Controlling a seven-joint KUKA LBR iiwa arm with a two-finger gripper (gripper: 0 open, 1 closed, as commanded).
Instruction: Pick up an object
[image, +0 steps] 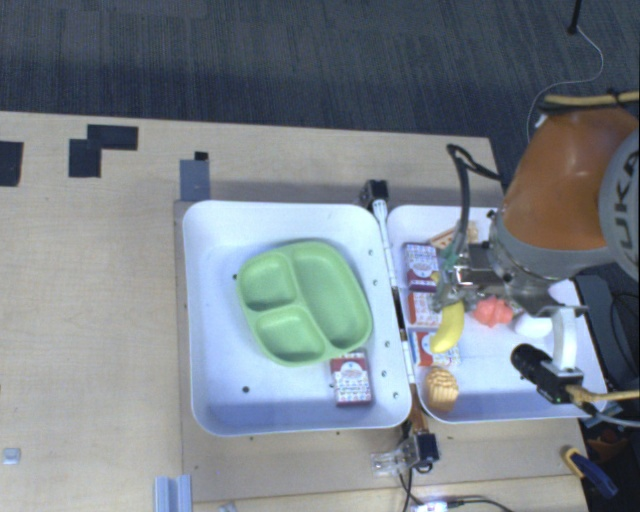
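Right now gripper (455, 287) low in right bin (500, 400), directly above top end of banana (447, 328); banana's long axis runs away toward near rim. Grasp state unreadable.

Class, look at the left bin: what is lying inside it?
Inside the left bin lie a green divided plate and, near the front wall, a small red carton. Whatever is beneath the plate is covered, so it cannot be seen.
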